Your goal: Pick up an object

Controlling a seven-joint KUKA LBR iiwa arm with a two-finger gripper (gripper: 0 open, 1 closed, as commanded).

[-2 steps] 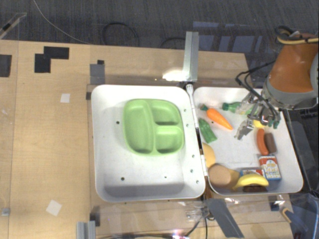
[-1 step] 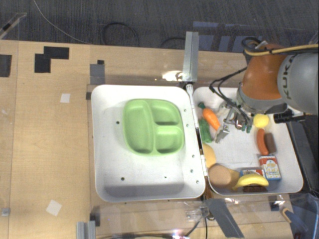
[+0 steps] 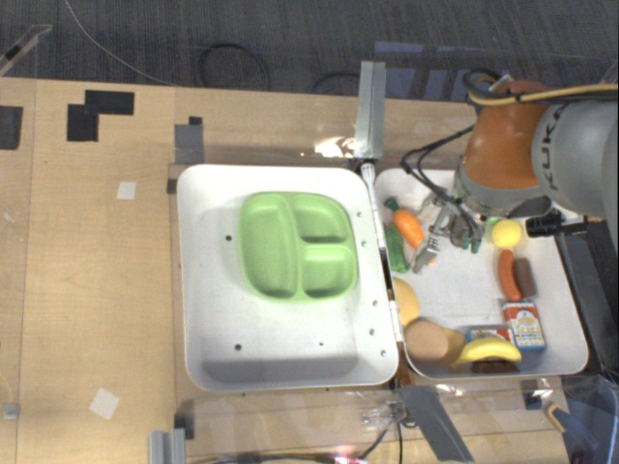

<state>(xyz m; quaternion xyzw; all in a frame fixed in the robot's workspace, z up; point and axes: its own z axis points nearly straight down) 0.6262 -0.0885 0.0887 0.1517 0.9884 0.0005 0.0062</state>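
Note:
The right bin [image 3: 455, 293] holds several toy foods: an orange carrot [image 3: 408, 228] at its left, a yellow lemon [image 3: 506, 233], a red hot dog [image 3: 509, 275], a small red and white box [image 3: 523, 324], a banana [image 3: 488, 351] and a tan potato-like lump [image 3: 432, 341]. My gripper [image 3: 440, 238] hangs over the upper part of this bin, between the carrot and the lemon, just right of the carrot. Its fingers stand open with nothing between them. The orange wrist band [image 3: 503, 143] sits above it.
The left bin [image 3: 208, 356] carries a green divided plate [image 3: 295, 245]. A metal divider post [image 3: 369, 114] stands between the bins at the back. Black cables [image 3: 426, 158] run beside the wrist. Wooden bench surface lies to the left.

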